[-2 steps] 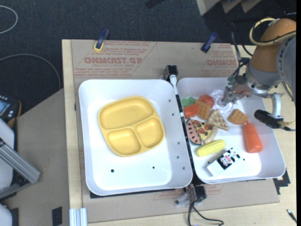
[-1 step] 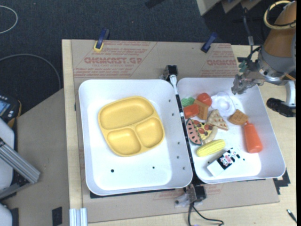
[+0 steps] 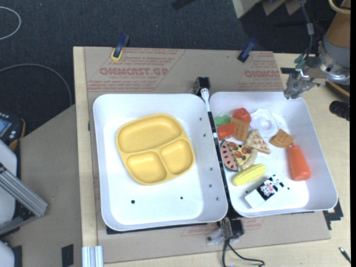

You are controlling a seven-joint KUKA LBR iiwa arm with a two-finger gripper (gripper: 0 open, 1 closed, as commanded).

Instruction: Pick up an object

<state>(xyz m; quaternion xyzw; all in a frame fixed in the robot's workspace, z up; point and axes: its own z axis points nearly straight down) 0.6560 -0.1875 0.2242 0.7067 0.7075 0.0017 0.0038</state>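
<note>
two bins (image 3: 100, 149) | gripper (image 3: 293, 91) over right bin's far rim | grip state unclear, perhaps nothing held

left bin (image 3: 111, 204): holds a yellow divided tray (image 3: 154, 148).
right bin (image 3: 320, 166): holds toy food in a loose cluster, with an orange bottle (image 3: 298, 162), a corn cob (image 3: 249, 174), a pizza slice (image 3: 236, 150), a waffle wedge (image 3: 256, 141) and a black-and-white carton (image 3: 263, 192).
pincer (image 3: 293, 89): hangs over the right bin's far right corner, apart from the toys.
table (image 3: 167, 68): brown board with red print.
</note>
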